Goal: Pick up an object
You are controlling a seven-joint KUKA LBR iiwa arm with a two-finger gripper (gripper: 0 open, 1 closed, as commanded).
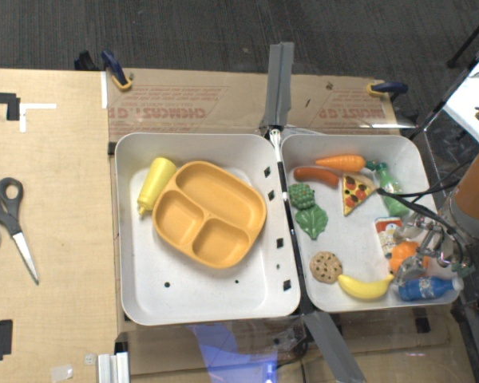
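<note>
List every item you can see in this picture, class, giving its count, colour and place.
Tray: 1, orange, left bin
Bottle: 1, yellow, left bin, beside tray
Carrot: 1, orange, right bin, far side
Sausage: 1, red, below carrot
Pizza slice: 1, red-yellow, right bin
Leafy greens: 2, green, right bin, left side
Cookie: 1, brown, near side
Banana: 1, yellow, near side
Scissors: 1, grey, bench left
Claw: 1, metal, right bin's near right corner

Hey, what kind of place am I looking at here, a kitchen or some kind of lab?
Most likely a robotics lab bench, not a kitchen: two white bins hold toy food such as a banana and a pizza slice, cardboard is clamped behind them, and scissors lie alongside.
</note>
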